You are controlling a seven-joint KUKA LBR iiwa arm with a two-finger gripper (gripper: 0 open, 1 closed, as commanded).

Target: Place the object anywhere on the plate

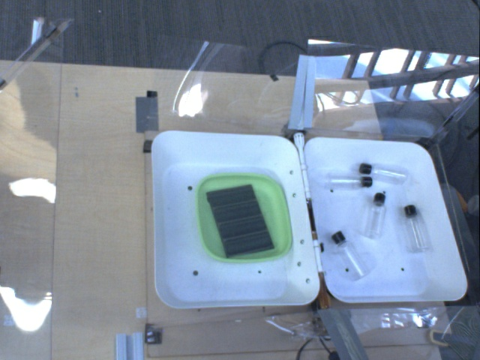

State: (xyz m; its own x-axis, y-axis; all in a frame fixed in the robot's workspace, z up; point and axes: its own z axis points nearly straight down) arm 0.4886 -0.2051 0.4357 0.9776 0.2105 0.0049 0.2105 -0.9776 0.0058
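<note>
Light wood bench (90,238) takes up most of the frame, w/ bright glare patches at far left. A strip of dark ribbed carpet floor (150,13) runs across the top. Clear plastic sheeting (199,81) w/ reflections stands behind the bins, upper centre to upper right. Two shallow white bins sit side by side, edges touching along a centre seam: the left white bin (169,276) at mid-frame and the right white bin (442,276) at right. A grey metal bracket (302,96) rises just above the seam, and a black cable (277,51) loops behind it. In the left bin, approx centred, is a light green square plate w/ rounded corners (279,193). Flat on the plate lies a dark grey ribbed rectangular slab (239,220), slightly rotated and fully inside the plate rim. A small grey block (147,113) sits on the bench, upper left of the left bin. The right bin holds five clear vials w/ black caps, all lying down and well apart from the plate: two near the top, almost cap to cap (347,179) (384,174), one at centre (374,217), one at right (415,231) and one at lower left (350,258). Gripper state: can't tell whether released, clenched or grasping anything.
</note>
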